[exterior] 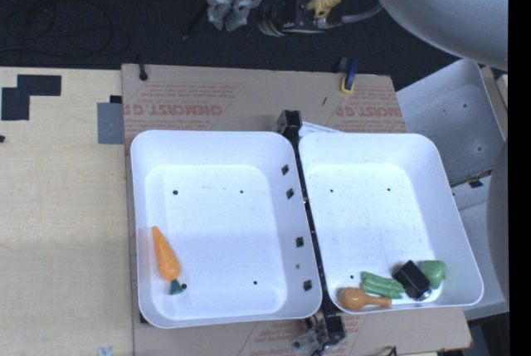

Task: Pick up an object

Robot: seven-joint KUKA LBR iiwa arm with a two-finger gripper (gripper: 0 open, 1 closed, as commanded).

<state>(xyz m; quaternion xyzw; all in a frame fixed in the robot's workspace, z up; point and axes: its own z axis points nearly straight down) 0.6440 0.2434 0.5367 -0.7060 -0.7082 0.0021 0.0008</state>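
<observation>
Orange carrot [165,254] lies in left bin [207,148].

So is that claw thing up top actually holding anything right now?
No, nothing is held. The gripper hangs above the bench behind the bins, with nothing between its fingers. The carrot lies in the left bin.

brown cardboard sheet [249,97] under both bins, blue clamp [349,74] at its back edge.
</observation>
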